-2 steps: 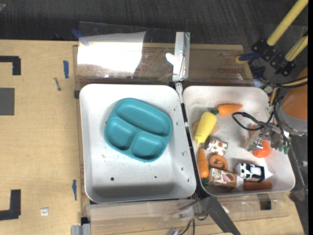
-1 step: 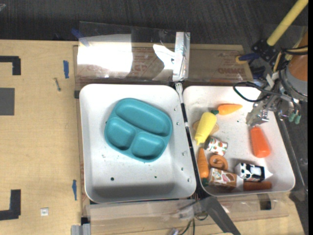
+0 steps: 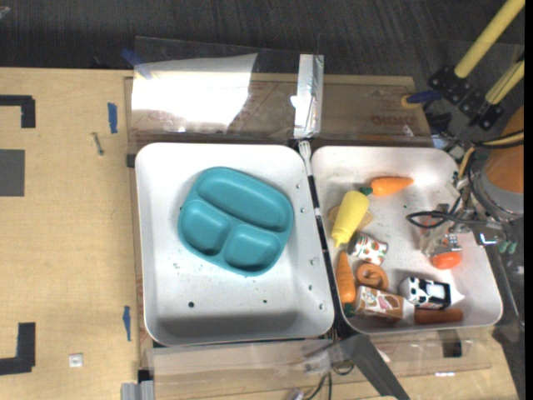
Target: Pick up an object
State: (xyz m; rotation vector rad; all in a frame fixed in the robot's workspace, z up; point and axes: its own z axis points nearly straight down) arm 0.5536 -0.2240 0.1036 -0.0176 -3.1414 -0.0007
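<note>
Camera view showed my tool (image 3: 440,242) just above an orange ball (image 3: 447,259). I couldn't tell its grip. A yellow bottle (image 3: 350,213) lay left of the ball.

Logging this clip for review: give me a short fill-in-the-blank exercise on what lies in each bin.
1. The teal tray lies in the ____ bin.
2. The tray has ____ compartments.
3. The mustard bottle in the right bin is coloured ____.
4. The end effector hangs over the ____ bin.

Missing: left; three; yellow; right
</note>
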